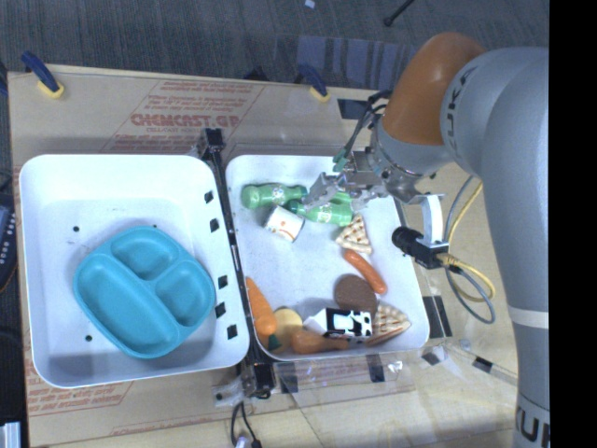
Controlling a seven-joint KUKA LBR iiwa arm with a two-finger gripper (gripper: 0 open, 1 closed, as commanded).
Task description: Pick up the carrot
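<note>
Two white bins point(56, 250) sit on a cardboard-covered bench point(177, 110) above dark carpet point(187, 17).

You have open floor above the carrot point(260, 308); the bin wall point(235, 278) hems its left, a yellow ball point(288, 322) its right.

Tool point(338, 183) low, seemingly tilted left

blue divided plate point(143, 289) in left bin point(37, 250), green bottles point(272, 195), cow toy point(347, 324)
</note>
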